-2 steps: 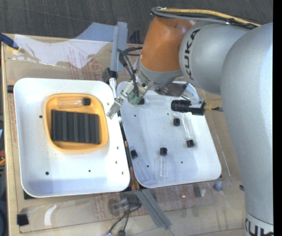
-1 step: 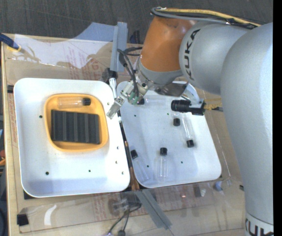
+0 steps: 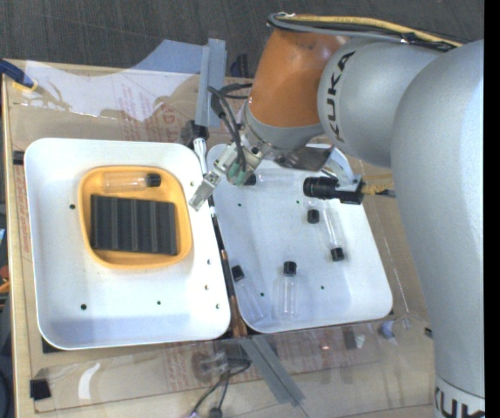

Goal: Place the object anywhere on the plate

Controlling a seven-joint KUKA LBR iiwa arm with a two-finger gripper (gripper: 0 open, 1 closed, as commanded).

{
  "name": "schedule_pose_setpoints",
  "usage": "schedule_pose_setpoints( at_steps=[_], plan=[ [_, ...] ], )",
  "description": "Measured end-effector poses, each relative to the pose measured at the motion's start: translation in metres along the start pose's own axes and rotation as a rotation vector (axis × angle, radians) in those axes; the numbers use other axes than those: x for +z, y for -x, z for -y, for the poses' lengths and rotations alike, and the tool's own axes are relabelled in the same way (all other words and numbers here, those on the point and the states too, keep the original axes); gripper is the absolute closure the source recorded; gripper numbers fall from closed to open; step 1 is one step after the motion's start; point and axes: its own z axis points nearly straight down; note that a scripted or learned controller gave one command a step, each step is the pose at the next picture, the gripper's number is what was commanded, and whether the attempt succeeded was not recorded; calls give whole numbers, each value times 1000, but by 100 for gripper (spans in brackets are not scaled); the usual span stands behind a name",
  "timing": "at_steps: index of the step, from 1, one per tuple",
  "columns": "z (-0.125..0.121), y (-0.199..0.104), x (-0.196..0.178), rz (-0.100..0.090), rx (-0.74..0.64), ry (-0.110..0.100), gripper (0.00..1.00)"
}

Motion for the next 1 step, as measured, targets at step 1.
schedule_pose_setpoints(
  at_steps=[1],
  plan=[
    [0,0,0,0,0,0,0]
  ],
)
